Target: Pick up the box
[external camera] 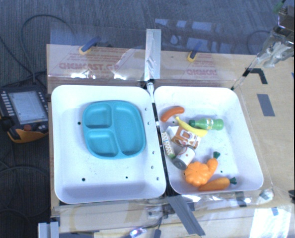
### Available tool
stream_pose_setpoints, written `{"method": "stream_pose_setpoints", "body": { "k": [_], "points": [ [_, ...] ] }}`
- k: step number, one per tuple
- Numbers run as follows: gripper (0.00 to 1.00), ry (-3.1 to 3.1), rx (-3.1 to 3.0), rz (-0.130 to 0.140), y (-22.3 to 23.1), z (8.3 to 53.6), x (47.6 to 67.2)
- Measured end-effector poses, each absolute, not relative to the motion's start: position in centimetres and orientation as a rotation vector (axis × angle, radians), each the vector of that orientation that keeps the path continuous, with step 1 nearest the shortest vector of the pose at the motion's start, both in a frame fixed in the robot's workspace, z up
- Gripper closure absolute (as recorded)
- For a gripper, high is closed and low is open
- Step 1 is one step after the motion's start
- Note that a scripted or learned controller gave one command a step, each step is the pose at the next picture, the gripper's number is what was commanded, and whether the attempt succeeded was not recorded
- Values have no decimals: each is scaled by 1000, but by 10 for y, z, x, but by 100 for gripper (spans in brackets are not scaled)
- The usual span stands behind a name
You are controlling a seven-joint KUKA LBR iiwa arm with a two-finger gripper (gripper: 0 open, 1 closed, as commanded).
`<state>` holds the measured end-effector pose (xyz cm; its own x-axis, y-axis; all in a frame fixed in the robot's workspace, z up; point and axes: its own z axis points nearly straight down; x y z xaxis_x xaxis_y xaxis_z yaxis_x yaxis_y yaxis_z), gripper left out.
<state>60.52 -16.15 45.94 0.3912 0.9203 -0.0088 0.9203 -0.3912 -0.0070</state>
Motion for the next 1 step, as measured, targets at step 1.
{"method": "stream_pose_setpoints", "body": {
  "k": [1],
  "points": [
    [100, -1734, -2619, 22, -161, 468, 606]
  ]
}}
